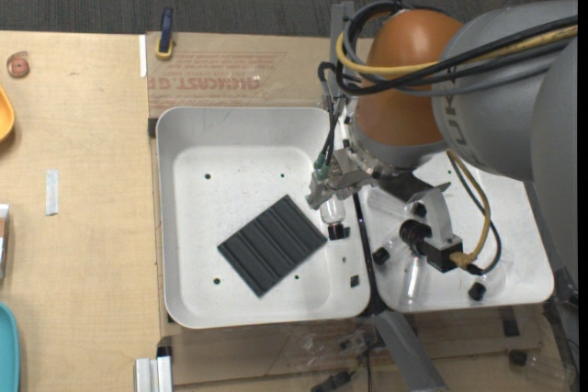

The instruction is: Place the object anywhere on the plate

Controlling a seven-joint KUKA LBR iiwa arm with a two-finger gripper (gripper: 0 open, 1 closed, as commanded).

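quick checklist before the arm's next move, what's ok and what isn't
1. Plate in reach: ok, the dark ribbed plate lies flat in the left bin, tilted diagonally.
2. Plate surface free: ok, nothing rests on it.
3. Gripper position: ok, it sits over the left bin's right edge, beside the plate's upper right corner.
4. Object held: cannot tell, nothing is clearly visible in the gripper.
5. Jaws state: cannot tell.
6. Path clear: cannot tell, the arm hides much of the right bin.
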